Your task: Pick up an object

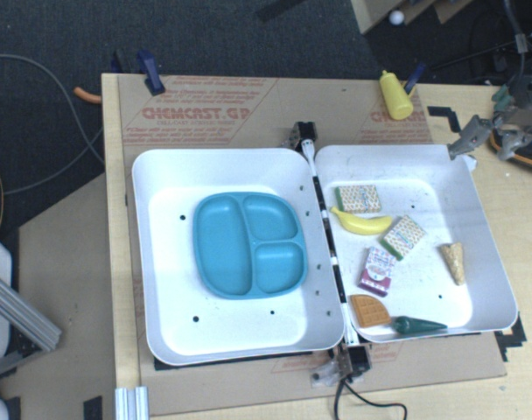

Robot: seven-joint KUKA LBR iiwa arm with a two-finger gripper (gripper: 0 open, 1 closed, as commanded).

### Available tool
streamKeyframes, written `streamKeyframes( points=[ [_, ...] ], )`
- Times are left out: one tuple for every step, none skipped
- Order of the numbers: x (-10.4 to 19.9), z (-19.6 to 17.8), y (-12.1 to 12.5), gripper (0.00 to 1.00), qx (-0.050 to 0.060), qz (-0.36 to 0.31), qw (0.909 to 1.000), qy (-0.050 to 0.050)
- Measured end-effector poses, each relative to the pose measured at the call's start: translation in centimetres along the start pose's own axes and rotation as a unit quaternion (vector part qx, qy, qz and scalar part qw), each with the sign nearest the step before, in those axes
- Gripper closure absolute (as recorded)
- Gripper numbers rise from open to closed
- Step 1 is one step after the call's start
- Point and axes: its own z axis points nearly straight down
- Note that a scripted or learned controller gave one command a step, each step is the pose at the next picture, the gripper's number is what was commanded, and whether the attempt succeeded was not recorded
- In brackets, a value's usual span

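The right bin (pixel 441 169) holds several small items: a yellow banana (pixel 364 224), a patterned box (pixel 360 198), a second patterned box (pixel 404 234), a purple packet (pixel 377 271), an ice cream cone (pixel 454 261), a brown waffle piece (pixel 368 311) and a dark green vegetable (pixel 419 325). My gripper (pixel 478 134) sits at the far right, above and just outside the right bin's back corner, apart from every item. Nothing shows between its parts.
The left bin (pixel 161 191) carries a blue divided plate (pixel 248 243). A yellow clamp (pixel 395 94) and a blue clamp (pixel 149 71) grip the board's back edge. A black hinge strip (pixel 323 234) runs between the bins.
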Motion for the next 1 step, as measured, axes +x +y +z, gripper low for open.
streamKeyframes(
  points=[
    [0.81, 14.09, -2.05, 0.00, 0.002, 0.000, 1.0000, 0.001]
  ],
)
